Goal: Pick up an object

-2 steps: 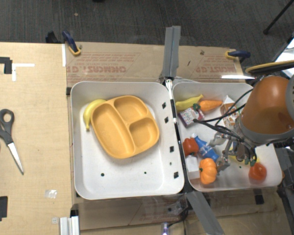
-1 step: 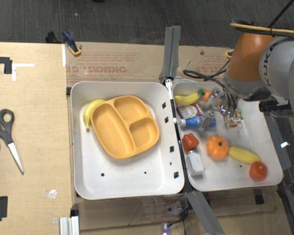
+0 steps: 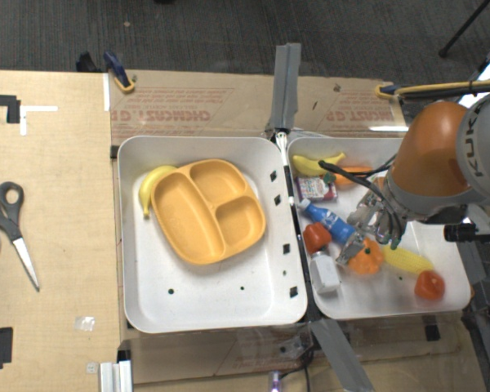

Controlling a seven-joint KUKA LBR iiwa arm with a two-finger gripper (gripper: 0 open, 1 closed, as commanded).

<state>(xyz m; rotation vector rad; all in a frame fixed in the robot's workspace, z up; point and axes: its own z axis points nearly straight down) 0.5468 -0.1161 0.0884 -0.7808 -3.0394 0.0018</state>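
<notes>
The right bin (image 3: 453, 300) holds several small items. A yellow banana (image 3: 310, 165) and an orange stick (image 3: 358, 171) lie at its far end, with a pink-and-white packet (image 3: 315, 188) just below them. Nearer the middle are a blue bottle (image 3: 330, 222), a red ball (image 3: 316, 238) and a white block (image 3: 324, 273). Toward the front right lie an orange fruit (image 3: 367, 261), a yellow piece (image 3: 408, 260) and a red tomato (image 3: 429, 285). My gripper (image 3: 364, 240) hangs low over the bin, right above the orange fruit and beside the blue bottle. Nothing is lifted off the bin floor.
The left bin (image 3: 147, 300) carries a yellow divided plate (image 3: 208, 211) with a second banana (image 3: 151, 184) tucked under its left rim. Scissors (image 3: 13, 229) lie on the bench at far left. A grey divider (image 3: 285, 88) runs between the bins at the back.
</notes>
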